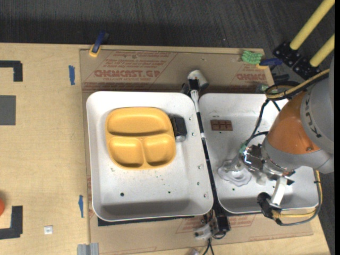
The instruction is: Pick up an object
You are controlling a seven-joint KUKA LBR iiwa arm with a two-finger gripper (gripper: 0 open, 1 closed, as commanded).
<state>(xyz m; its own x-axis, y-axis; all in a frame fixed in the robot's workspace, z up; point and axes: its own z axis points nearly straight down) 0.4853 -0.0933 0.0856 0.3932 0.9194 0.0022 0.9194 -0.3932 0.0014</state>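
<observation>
A yellow divided plate (141, 136) lies in the left bin (149, 201), with a small dark grey object (178, 127) against its right edge. In the right bin (234, 108) a clear, glassy object (234, 173) rests on the floor left of centre. A small brown tag-like item (221, 125) lies further back. My gripper (248, 161) hangs low over the right bin, right beside the clear object and apparently touching it. The orange-banded wrist (289, 137) hides most of the gripper.
The raised rims where the two bins meet (204, 153) run just left of the clear object. Cables (281, 214) loop along the right bin's front edge. Yellow poles (319, 15) and clamps stand at the back right.
</observation>
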